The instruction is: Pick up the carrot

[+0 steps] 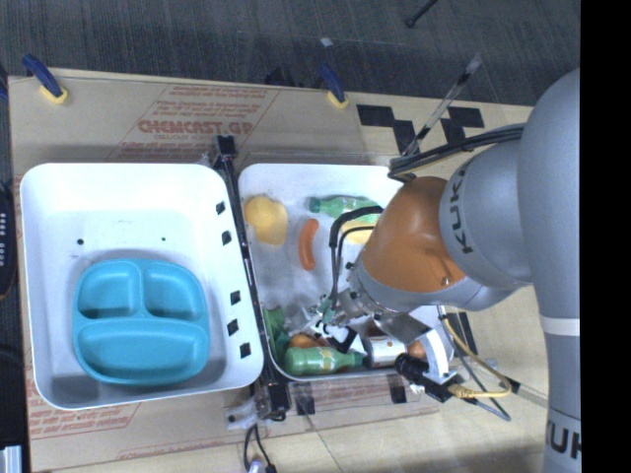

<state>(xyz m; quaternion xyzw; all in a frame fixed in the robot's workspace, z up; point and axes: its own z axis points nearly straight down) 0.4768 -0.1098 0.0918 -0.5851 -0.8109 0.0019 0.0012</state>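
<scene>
In the right bin (258, 179), toward its far-left part, the carrot (308, 243) lies flat on the white floor, just right of a yellow lemon-like fruit (266, 219) and below-left of a green bottle (340, 204). Its long axis runs nearly along the view's vertical, tilted slightly; which end is the tip is too small to tell. The gripper (333, 325) hangs low at the bin's near side, over a second green bottle (317, 361) and other clutter, so the carrot lies up-view and a little left of it, apart. How its jaws stand I cannot tell. A closing line across the carrot's short width looks needed. The left bin holds a blue divided tray (143, 320).
</scene>
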